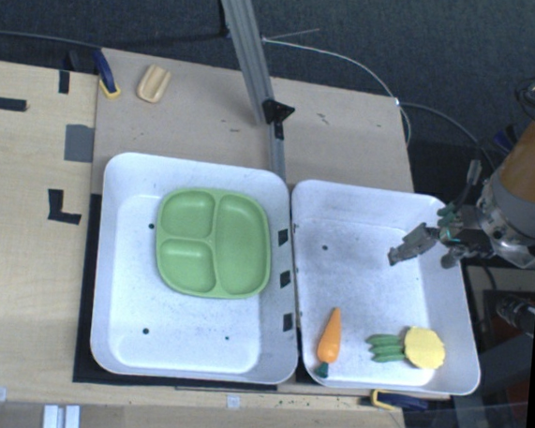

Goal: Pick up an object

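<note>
The bench carries two shallow white plastic bins (124,242), one pale green three-section divided plate (214,242), one orange toy carrot (330,333), one green toy bean pod cluster (386,347), one yellow round toy piece (424,348) and one small beige block (153,83).

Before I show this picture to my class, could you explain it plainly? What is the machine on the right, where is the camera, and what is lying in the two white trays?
The camera is fixed above a bench, looking down at a slant. The machine at the right is a robot arm, grey and orange, ending in a two-finger gripper that hovers over the right bin. Nothing shows between its fingers. That bin holds a toy carrot and a yellow toy with green leaves near its front edge. The left bin holds a green divided plate. The job is to pick up an object.
</note>
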{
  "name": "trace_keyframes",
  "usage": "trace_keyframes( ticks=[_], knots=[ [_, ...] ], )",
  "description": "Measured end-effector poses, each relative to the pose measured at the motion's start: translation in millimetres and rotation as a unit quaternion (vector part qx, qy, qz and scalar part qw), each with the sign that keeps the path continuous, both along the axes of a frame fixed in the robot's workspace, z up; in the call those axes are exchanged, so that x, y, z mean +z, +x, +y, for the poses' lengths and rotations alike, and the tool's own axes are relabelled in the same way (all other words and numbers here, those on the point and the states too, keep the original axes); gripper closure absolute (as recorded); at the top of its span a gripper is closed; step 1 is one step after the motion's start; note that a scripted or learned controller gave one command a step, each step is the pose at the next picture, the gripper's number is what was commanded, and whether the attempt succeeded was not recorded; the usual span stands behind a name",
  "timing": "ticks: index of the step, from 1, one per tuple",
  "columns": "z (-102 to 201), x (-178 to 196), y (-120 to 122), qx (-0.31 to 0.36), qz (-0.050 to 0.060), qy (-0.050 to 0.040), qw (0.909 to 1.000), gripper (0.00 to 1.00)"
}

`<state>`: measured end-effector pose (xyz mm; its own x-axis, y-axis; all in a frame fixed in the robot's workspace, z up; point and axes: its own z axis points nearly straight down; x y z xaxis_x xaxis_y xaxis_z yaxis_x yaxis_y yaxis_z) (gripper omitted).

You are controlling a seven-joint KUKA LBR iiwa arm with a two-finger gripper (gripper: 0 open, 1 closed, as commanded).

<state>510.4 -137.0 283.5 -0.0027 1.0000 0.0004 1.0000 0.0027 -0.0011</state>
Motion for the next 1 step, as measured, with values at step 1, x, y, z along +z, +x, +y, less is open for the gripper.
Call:
trace_keyframes(
  ticks=[1],
  knots=[
    [-0.1,0.0,0.0,0.000,0.000,0.0000,1.0000,0.00]
  ],
)
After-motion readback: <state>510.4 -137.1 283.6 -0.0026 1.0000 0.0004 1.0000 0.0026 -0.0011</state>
